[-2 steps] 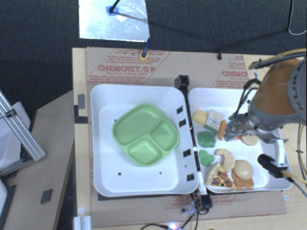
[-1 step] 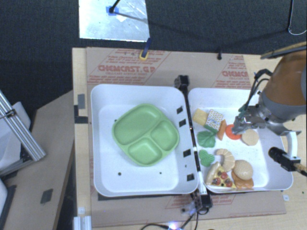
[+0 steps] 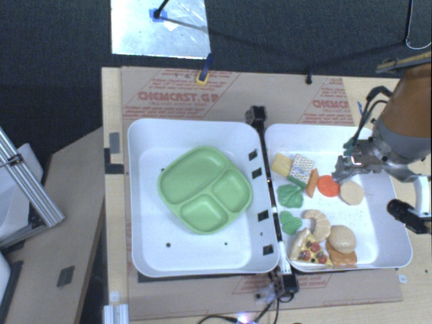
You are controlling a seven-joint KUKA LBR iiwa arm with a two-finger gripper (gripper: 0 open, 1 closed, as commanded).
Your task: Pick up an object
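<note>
One red slice [image 3: 328,186] just below the tool [image 3: 345,165], tool's grip state unclear

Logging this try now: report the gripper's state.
Gripper: low in the right bin, beside the red tomato slice; open or shut cannot be told.

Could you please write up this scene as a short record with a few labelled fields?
left bin: holds a green divided plate
right bin: holds toy food
toy food: cheese wedge, green leaf, red slice, pizza slice, burger
arm: reaches in from the right
hand: low over the right bin, just above the red slice
</note>
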